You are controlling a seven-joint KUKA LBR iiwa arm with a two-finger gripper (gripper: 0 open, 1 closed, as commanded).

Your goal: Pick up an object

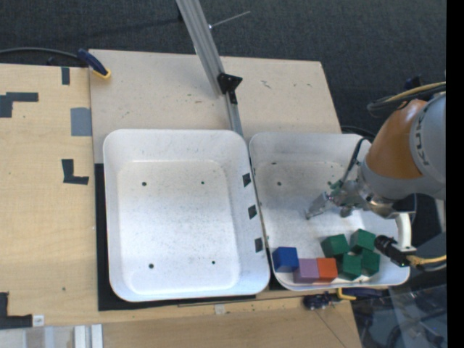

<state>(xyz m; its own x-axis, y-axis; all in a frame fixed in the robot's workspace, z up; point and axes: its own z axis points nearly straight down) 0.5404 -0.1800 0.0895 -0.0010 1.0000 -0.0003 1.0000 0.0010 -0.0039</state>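
My gripper (317,209) hangs over the middle of the right bin (290,158), reaching in from the right, above bare bin floor. Nothing shows in it. The loose blocks lie along that bin's front edge, below and to the right of the gripper and apart from it. From left to right they are a blue cube (285,258), a purple block (309,269) and an orange block (327,267). Several green blocks cluster at the front right corner, among them one (335,245) closest to the gripper and another (362,238) beside the arm.
The left bin (116,194) adjoins the right one. A slanted metal bar (206,46) ends at a black clamp (229,83) behind the bins. A blue and yellow clamp (94,62) lies at the bench's back left. Cables run beside the arm at right.
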